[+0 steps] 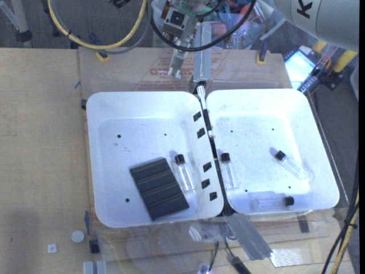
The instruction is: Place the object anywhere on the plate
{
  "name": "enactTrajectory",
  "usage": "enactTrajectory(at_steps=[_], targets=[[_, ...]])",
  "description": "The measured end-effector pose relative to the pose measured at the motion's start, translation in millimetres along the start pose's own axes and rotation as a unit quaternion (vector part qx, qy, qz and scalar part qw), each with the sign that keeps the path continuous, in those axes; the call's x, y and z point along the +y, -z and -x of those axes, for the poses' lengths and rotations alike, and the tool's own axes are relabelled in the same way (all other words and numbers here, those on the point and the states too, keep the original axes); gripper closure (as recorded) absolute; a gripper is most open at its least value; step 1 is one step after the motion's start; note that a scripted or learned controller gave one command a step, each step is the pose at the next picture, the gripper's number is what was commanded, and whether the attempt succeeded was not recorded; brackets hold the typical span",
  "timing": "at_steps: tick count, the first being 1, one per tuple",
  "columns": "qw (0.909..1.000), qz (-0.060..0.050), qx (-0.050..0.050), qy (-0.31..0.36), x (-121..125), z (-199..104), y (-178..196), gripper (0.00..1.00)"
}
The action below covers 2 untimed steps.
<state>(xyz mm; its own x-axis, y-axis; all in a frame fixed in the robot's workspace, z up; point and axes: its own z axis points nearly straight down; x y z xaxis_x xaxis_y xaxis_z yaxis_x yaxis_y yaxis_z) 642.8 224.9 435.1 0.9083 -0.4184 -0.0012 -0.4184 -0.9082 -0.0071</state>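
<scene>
A dark ridged plate [158, 188] lies at a slant in the front of the left bin [108, 113]. A clear vial with a black cap [183, 171] lies just right of the plate, touching its edge or nearly so. My gripper [188, 76] hangs high above the far end of the divider between the two bins, well away from the plate and vials. Its two fingers stand apart with nothing between them.
The right bin [319, 136] holds three more clear vials with black caps: one [227, 171] near the divider, one [291, 163] at mid right, one [271, 200] along the front wall. Cables and yellow hose hang behind the bins.
</scene>
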Motion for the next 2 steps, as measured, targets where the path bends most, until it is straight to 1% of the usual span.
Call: enactTrajectory(at_steps=[1,2], targets=[[0.9936,0.0,0.0,0.113,-9.9,-21.9,-0.1,1.0],[0.9933,0.002,-0.002,0.116,-4.4,-7.1,0.1,1.0]])
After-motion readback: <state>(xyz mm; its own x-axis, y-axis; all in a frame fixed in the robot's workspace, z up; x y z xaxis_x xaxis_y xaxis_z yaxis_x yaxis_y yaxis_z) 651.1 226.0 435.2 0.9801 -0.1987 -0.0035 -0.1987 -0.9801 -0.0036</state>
